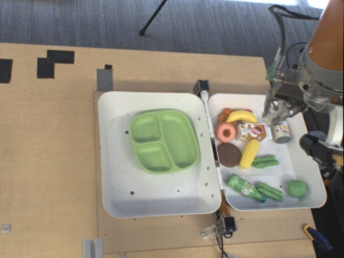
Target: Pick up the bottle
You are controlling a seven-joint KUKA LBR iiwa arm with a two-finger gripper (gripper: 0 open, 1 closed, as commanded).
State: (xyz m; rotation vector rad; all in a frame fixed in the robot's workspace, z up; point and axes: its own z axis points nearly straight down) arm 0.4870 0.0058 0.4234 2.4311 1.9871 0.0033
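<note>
The bottle (245, 186) is green with a pale label and lies on its side at the front of the right bin (312, 160), between a dark cookie and a green pea pod. My gripper (276, 115) hangs over the back of that bin, above a silver can (281, 132) and right of the banana (241, 115). It is well behind the bottle and apart from it. Its fingers stand open with nothing between them.
The right bin also holds a pink donut (226, 132), a snack box (251, 131), a corn cob (249, 152), a brown cookie (229, 154), green pods (265, 162) and a green ball (296, 187). The left bin (115, 187) bears a green divided plate (163, 140).
</note>
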